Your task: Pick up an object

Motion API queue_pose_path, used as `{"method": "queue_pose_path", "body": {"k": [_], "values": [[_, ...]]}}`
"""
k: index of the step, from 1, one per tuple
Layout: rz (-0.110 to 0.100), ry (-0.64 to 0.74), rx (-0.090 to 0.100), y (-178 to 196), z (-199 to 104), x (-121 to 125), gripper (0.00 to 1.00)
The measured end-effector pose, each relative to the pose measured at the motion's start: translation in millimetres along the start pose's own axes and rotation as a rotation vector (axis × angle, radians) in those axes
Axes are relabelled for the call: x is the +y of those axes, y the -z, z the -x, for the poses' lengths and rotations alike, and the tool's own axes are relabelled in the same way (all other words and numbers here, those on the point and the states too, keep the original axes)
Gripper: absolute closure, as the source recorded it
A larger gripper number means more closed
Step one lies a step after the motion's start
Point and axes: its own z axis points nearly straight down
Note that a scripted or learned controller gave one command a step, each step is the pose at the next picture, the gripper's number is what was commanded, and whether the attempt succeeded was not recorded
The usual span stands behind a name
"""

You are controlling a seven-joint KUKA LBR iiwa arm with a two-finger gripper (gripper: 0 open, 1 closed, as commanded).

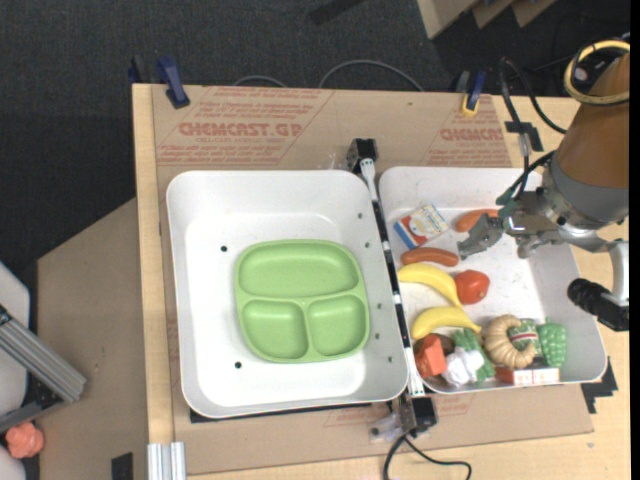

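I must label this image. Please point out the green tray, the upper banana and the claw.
green tray (300,268): camera view, its large upper compartment.
upper banana (428,280): camera view, mid-body.
claw (487,236): camera view, between fingertips.

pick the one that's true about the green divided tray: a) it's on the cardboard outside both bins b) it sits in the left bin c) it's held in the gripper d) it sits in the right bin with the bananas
b, since the green divided tray lies flat on the floor of the left bin, while the bananas and other toy food lie in the right bin near the gripper.
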Motion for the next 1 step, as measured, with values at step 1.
{"method": "queue_pose_path", "body": {"k": [1], "values": [[-0.012, -0.005, 0.001, -120.3, 36.6, -15.9, 0.00]]}}
